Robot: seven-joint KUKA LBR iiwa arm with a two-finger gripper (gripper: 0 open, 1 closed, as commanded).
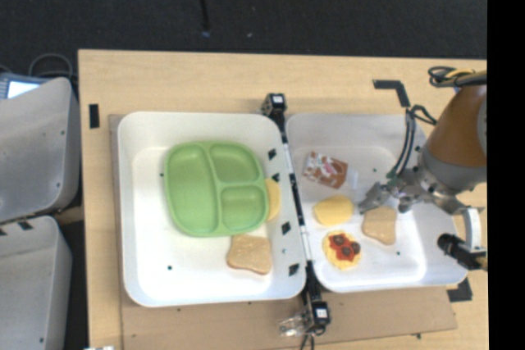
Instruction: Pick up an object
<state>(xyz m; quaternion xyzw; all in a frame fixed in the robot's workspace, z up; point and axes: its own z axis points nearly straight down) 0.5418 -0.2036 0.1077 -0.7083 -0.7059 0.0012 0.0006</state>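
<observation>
On a pale wooden bench [98, 201] sit two shallow white plastic bins with rounded corners, side by side and touching along a central seam.

Within the left bin [139, 258], a glossy green tray [216, 188] lies flat, roughly rectangular with soft corners and moulded into three compartments. A thin yellow piece [273, 198] peeks out from under the tray's right edge. Just below the tray rests a tan toast slice [249, 255], flat with a darker crust edge.

Over in the right bin [361, 131], a crinkly packet [326, 169] printed in red and white lies near the upper left. Below it sits a smooth, rounded yellow lump [333, 210]. Lower still is a yellow disc [344, 249] with red and dark toppings, like a toy pizza. To its right, a second tan bread-shaped piece [380, 225] lies flat on the bin floor.

Reaching in from the right, the arm shows a rounded orange band [458, 135] above a grey wrist. Its gripper [390, 200] hangs low over the right bin, directly above the top edge of the tan piece and beside the yellow lump. Whether the jaws are open or closed cannot be made out, and no object is visibly between them.
</observation>
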